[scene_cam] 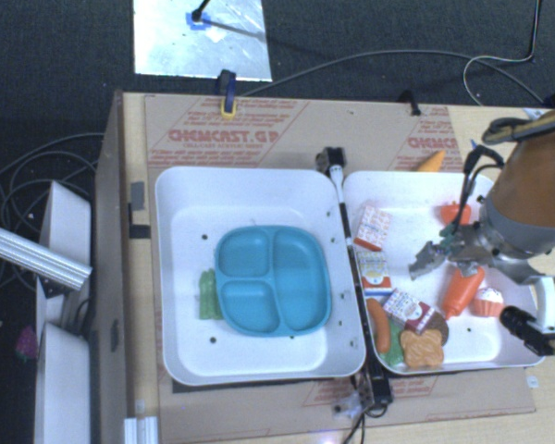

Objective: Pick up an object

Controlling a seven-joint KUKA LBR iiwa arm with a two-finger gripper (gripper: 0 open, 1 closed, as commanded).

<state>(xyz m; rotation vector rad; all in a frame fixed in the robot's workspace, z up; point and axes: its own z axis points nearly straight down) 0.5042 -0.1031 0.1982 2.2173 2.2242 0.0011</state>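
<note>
Step in hand, as judged: the approach to a grasp. Nothing is lifted yet. The grey arm with the orange band [527, 188] reaches in from the right edge of the frame and bends down over the right-hand shallow white bin [393, 192]. Its hand [428, 257] sits low at the centre of that bin, pointing toward the left of the frame.

State of the hand: its dark fingers appear slightly spread, with no object between them (the view is small and somewhat blurred, so this is a cautious reading).

Candidate objects lie close by. An orange carrot-shaped toy [462, 289] sits just right of the hand, partly under the wrist. A small red-and-white carton [372, 227] lies to the upper left of it, and a brown cookie-shaped toy [423, 350] rests near the bin's lower edge.

The left-hand white bin [180, 192] carries a blue divided plastic plate [273, 278] and a small green piece [208, 296], well apart from the hand.

The next move calls for settling on one object, descending squarely and closing on it.
</note>
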